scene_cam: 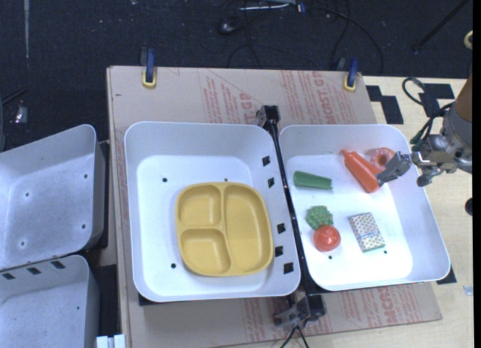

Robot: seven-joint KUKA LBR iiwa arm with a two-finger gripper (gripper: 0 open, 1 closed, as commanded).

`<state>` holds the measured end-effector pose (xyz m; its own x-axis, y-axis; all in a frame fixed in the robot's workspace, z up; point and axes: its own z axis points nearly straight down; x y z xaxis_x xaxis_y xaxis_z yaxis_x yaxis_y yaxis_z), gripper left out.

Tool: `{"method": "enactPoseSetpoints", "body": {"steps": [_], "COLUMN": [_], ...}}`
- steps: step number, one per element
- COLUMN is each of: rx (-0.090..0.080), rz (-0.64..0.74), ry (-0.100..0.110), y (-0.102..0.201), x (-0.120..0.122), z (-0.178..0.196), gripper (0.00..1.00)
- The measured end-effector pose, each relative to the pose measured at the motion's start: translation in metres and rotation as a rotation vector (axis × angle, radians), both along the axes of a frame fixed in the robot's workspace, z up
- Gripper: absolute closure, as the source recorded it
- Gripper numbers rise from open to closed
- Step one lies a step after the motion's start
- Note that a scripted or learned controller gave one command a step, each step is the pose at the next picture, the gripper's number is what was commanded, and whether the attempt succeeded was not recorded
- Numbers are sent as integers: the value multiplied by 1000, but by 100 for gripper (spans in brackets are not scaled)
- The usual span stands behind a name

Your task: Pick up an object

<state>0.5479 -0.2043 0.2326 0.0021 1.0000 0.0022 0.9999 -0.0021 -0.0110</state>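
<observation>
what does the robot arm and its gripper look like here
At the right edge, the grey metal arm carries an orange band above the wrist. Its gripper is a cluster of grey and dark metal parts with two short dark fingers. Black cables loop on the bench nearby.

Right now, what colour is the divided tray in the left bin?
Yellow; the tray shows best in the camera view, in the left bin.
</observation>
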Motion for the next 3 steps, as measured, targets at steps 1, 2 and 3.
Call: {"method": "enactPoseSetpoints", "body": {"steps": [1,2,3], "rx": [-3,-2,0], "rz": [3,2,2], "ry": [-11,-7,-5], "y": [0,3,13], "x": [3,5,-2], "z": [6,-38,-95], "gripper": [0,0,0]}}
